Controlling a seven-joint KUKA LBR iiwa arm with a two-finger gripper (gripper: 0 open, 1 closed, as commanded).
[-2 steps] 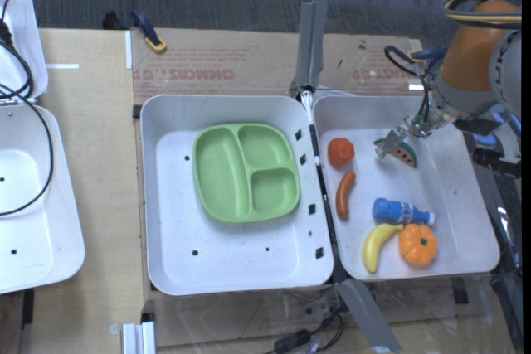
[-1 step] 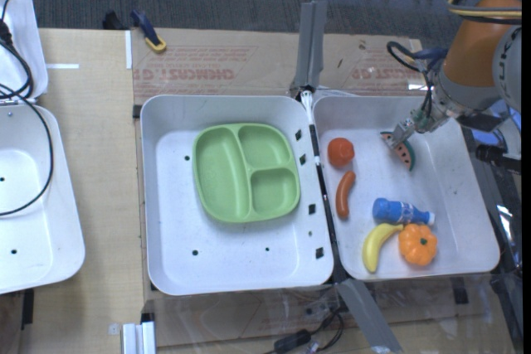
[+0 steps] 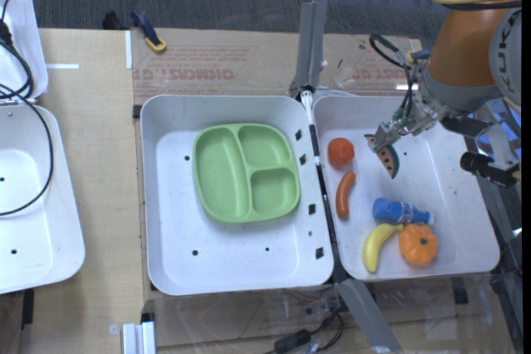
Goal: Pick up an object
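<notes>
Wooden desk point(image 3: 91, 95) under the slanted overhead camera, two white bins side by side: the left bin point(image 3: 166, 203) carries a green divided plate point(image 3: 247, 172), the right bin point(image 3: 465, 261) the toy food. The gripper point(image 3: 390, 141) hangs over the right bin's upper half, and a watermelon slice point(image 3: 391, 161) shows right at the fingers, touching or just under them; whether they are clamped on it or open, I cannot tell. It looks like a light, stiff plastic wedge, likely slick, best pinched across its flat faces. Well apart sit a tomato point(image 3: 340, 151), sausage point(image 3: 344, 193), blue bottle point(image 3: 398, 211), banana point(image 3: 375, 246) and pumpkin point(image 3: 417, 244).
</notes>
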